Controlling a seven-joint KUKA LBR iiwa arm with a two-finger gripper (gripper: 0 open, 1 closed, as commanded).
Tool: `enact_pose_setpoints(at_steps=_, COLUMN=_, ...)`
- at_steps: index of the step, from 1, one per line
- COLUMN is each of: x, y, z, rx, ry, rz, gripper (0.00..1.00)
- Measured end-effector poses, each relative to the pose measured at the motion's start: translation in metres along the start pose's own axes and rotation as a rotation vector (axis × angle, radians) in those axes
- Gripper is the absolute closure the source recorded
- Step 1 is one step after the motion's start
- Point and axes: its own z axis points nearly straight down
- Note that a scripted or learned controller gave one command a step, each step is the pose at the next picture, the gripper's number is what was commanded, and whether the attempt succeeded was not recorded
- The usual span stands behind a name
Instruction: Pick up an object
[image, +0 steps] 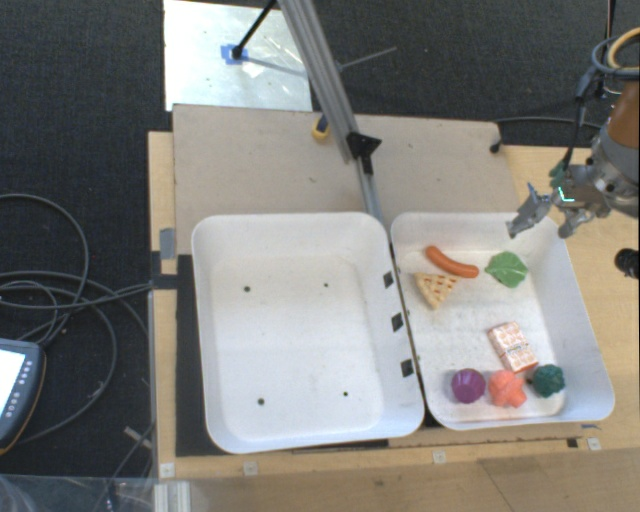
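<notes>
The two-finger metal gripper hangs over the upper right edge of the right-hand shallow white plastic bin. Its two fingers stand apart, one angled down to the left, the other to the right of it. Nothing lies between them, and they touch none of the objects.

Objects in that bin, placed from the gripper:
- A crinkled green leaf-shaped piece lies nearest, just below and slightly left.
- An orange-red sausage-shaped piece lies further left, beside the leaf.
- A tan waffle-textured wedge sits just under the sausage.
- A pink-and-white block wrapped like a sweet lies well below the gripper.
- A round purple piece, an orange lumpy piece and a dark green lumpy piece sit in a row along the near wall, farthest from the gripper.

The left-hand white bin lies well to the gripper's left. Both bins rest on a light wooden bench. A grey metal pole slants across the bench from above. Dark carpet surrounds it, with black cables and a handheld control screen far left.
</notes>
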Motion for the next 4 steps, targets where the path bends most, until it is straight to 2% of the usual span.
enact_pose_setpoints(at_steps=1, x=0.000, y=0.001, z=-0.002, rx=-0.003, ry=-0.002, rz=-0.002, gripper=0.00)
enact_pose_setpoints(at_steps=2, x=-0.005, y=0.001, z=0.059, rx=0.001, ry=-0.001, rz=0.003, gripper=0.00)
enact_pose_setpoints(at_steps=4, x=-0.003, y=-0.003, z=0.143, rx=0.000, ry=-0.001, rz=0.003, gripper=0.00)
